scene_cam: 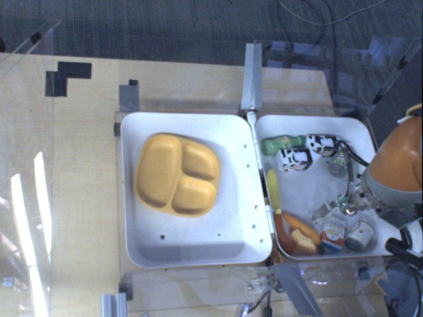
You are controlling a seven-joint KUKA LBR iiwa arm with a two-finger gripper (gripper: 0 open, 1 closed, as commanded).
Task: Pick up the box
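With the gripper [345, 207] low in the right bin [360, 129] at lower right, finger state untellable, it should centre squarely over the small box [334, 230] before closing.

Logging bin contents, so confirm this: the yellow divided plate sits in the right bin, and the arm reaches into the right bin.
One thing is wrong. The camera view shows the yellow divided plate in the left bin, not the right one. The arm does reach into the right bin, among the cluttered items there.
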